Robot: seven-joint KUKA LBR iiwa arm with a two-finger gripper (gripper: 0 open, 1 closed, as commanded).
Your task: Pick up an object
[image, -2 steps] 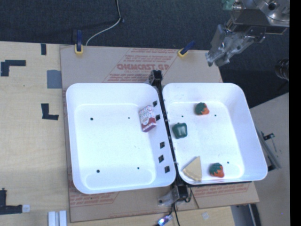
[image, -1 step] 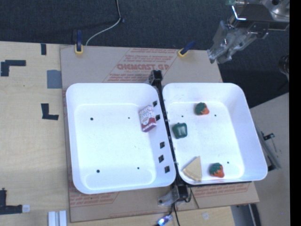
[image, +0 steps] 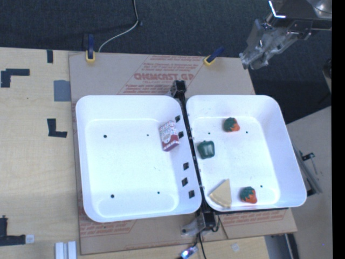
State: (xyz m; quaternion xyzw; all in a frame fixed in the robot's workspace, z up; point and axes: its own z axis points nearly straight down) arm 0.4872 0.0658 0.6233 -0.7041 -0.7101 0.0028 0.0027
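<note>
Where the bench comes nearest the camera, at the bottom of the view, a tan wedge shaped like a sandwich half lies in the right bin, close to that bin's near left corner, and just beside it to the right sits a small red and green toy (it looks like a strawberry, though it is too small to be sure). Farther up the same bin, near the wall it shares with its neighbour, rests a dark green blocky piece, and beyond that, toward the far side, lies another small red and green fruit-like toy, apart from everything else. Across the divider, the left bin holds a red and white packet, tilted and lying close to that bin's right wall in its far half. Both bins sit on a brown cardboard sheet with red print, pinned at its far edge by two clamps with blue handles. Farthest away, at the upper right, the gripper hangs beyond the right bin's far corner, well apart from every object; whether its grasp is released or clenched I cannot tell, and nothing is seen in it
</note>
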